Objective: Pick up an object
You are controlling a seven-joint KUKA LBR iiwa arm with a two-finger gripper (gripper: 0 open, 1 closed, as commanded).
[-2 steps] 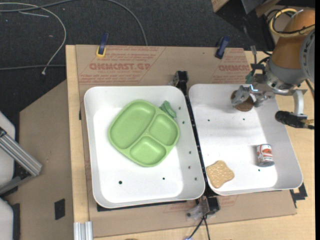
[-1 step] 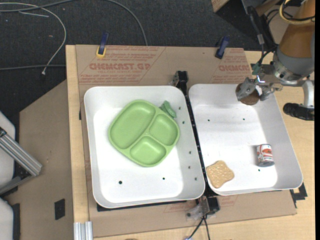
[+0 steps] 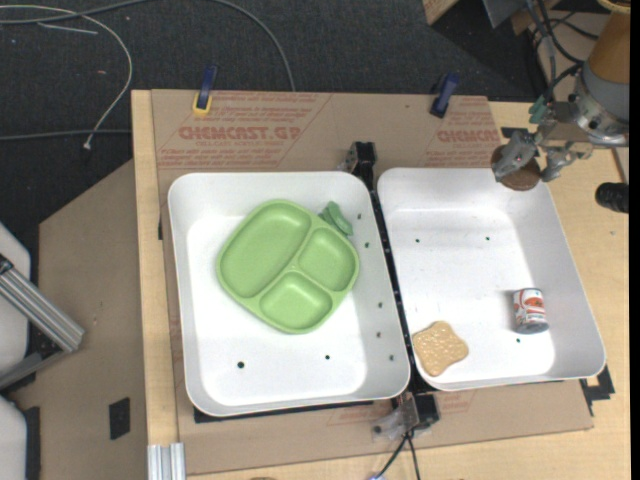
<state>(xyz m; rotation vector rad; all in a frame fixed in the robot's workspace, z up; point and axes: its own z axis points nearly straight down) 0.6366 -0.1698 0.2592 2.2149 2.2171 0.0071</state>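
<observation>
My gripper point(image 3: 524, 164) hangs over the far right corner of the right bin point(image 3: 470, 268), the arm coming in from the upper right. A small brown round object point(image 3: 518, 177) sits between its fingertips, lifted above the bin's rim. On the right bin's floor lie a tan waffle-textured cracker point(image 3: 440, 348) near the front left and a small red and white can point(image 3: 530, 310) on its side near the right wall. The left bin point(image 3: 200, 348) holds a green divided plate point(image 3: 288, 265), and a small dark green piece point(image 3: 337, 218) touches the plate's far right edge.
The bins stand side by side on a cardboard sheet point(image 3: 240, 128) held by blue clamps point(image 3: 205, 86) at the back. A black bracket point(image 3: 360, 156) sits between the bins' far corners. Cables run over the dark floor behind.
</observation>
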